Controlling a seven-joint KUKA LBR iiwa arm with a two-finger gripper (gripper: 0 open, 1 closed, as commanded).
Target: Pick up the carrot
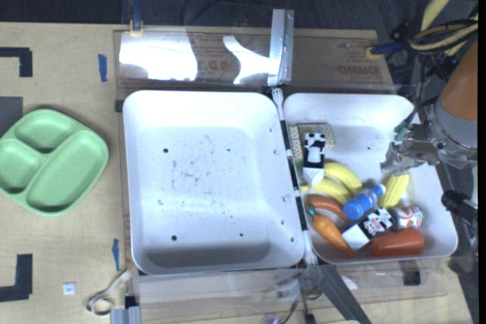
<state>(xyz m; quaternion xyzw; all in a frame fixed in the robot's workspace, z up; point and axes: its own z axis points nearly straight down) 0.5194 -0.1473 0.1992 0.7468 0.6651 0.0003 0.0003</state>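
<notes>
we need to know where the carrot lies from our claw, because our next reach turns on that. our claw hangs at the right edge of the right bin, up near the far side, and we cannot tell if it is open or closed, because it is small and blurry here. we see nothing held in it. the carrot is down and to the left of our claw in the picture, on the other side of the toy pile and well apart from it. it sits in the near left corner of the same bin, just beside the wall that splits the two bins. between our claw and the carrot lie a corn cob, a blue bottle and a banana, so we think our claw must go over them to get there. the carrot is short and orange, fat at one end and thin at the other. its long side runs on a slant, from up near the split wall down toward the middle of the bin. a red sausage lies just past it, and a small white box touches its lower end. a long red pepper lies further right along the near wall. we think the tight corner could make the grab hard, since the wall and the box crowd it. we have just one arm, so it must do the job.
</notes>
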